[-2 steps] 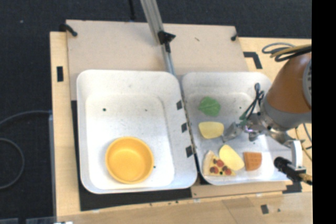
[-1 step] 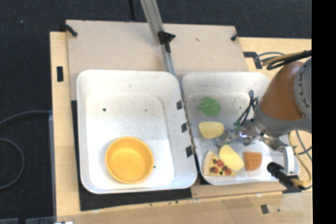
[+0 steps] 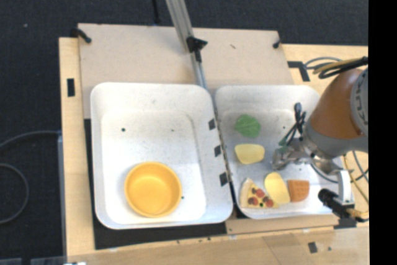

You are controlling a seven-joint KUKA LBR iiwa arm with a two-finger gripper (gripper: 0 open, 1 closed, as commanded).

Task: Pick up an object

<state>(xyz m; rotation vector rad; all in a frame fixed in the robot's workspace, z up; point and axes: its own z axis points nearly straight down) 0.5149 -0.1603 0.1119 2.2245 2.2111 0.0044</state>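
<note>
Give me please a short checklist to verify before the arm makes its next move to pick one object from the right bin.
1. Objects within reach in the right bin: ok; green piece, pale yellow piece, pizza slice, yellow wedge, orange block.
2. Gripper positioned over that bin: ok, just right of the pale yellow piece.
3. Jaws open or shut: cannot tell.
4. Anything already held: cannot tell.
5. Target standing apart from neighbours: ok for the green piece; not ok for the yellow wedge, which touches the pizza slice.

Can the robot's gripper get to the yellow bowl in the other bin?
Probably yes. The yellow bowl sits alone in the left bin with nothing over it, though the gripper hangs over the right bin, so it must cross over.
</note>
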